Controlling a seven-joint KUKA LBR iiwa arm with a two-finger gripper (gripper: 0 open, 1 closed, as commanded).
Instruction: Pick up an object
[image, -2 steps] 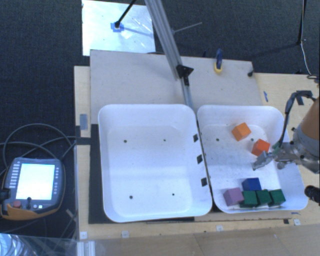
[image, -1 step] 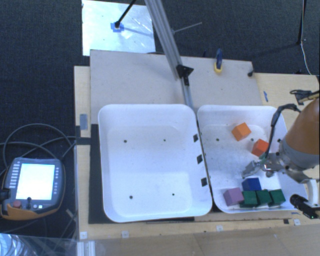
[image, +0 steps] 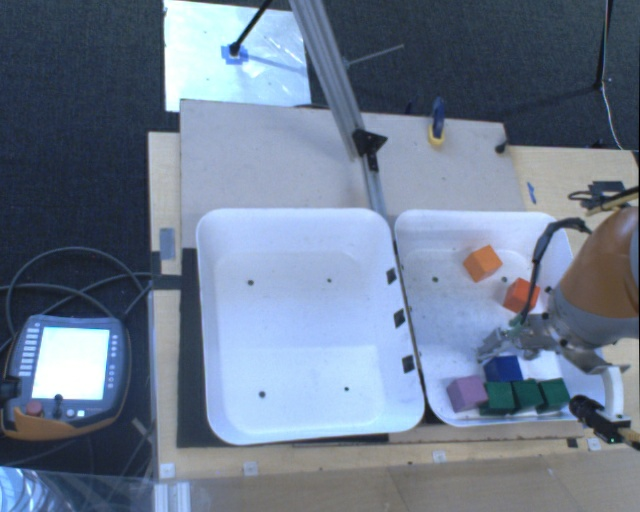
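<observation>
The right bin (image: 445, 310) holds several small blocks. An orange cube (image: 482, 262) lies near its back, and a second orange block (image: 519, 295) sits just to the right of it, beside the arm. Along the front wall are a pink block (image: 465, 392) and a row of green blocks (image: 525, 396), with a blue block (image: 503, 368) behind the row. My gripper (image: 503, 345) hangs low over the bin, directly above the blue block's back edge. The orange-banded arm (image: 605, 275) hides the bin's right side.
The left bin (image: 290, 330) stands beside the right one, sharing a middle wall with black clips (image: 399, 318). A slanted metal pole (image: 340, 85) crosses the board behind the bins. A yellow clamp (image: 437, 130) sits at the back. A teach pendant (image: 65, 375) lies off the bench's left side.
</observation>
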